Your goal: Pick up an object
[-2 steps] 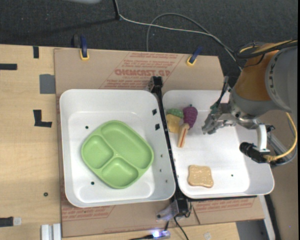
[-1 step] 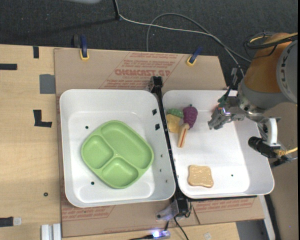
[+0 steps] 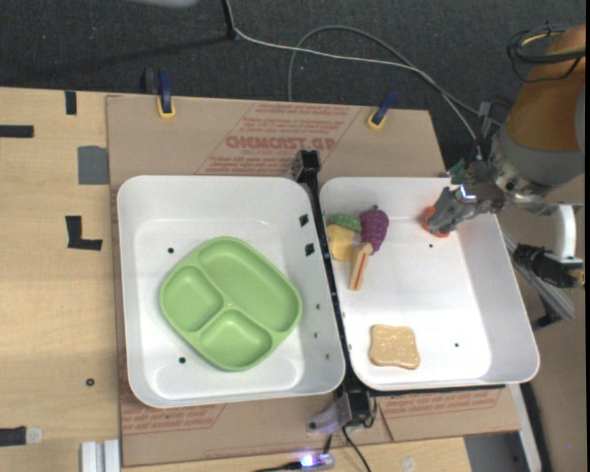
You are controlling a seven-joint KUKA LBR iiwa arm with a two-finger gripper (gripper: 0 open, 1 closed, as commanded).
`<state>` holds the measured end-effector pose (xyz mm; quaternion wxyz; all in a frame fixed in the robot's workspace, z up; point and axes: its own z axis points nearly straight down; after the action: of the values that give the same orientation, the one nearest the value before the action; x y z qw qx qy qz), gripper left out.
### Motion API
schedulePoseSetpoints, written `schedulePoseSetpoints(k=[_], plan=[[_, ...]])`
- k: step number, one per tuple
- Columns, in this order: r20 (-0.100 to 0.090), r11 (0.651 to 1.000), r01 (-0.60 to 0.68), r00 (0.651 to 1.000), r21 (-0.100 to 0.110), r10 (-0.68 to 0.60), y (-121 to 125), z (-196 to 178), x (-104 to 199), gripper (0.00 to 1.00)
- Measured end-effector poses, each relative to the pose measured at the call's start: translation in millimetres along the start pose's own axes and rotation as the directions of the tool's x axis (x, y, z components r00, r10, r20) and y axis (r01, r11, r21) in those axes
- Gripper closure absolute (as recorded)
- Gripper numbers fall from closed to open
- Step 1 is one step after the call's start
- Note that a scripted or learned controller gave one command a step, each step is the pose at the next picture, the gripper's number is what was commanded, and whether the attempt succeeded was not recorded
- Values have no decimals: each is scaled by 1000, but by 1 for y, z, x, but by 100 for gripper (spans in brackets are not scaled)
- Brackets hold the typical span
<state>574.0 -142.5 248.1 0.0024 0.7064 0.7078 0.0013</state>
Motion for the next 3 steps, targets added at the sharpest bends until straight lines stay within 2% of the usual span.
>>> schedulePoseSetpoints(k=[1, 3], plan=[[-2, 1000, 2, 1000, 7, -2, -3, 6, 44, 100], [-2, 1000, 3, 1000, 8, -3, -11, 21, 140, 100]])
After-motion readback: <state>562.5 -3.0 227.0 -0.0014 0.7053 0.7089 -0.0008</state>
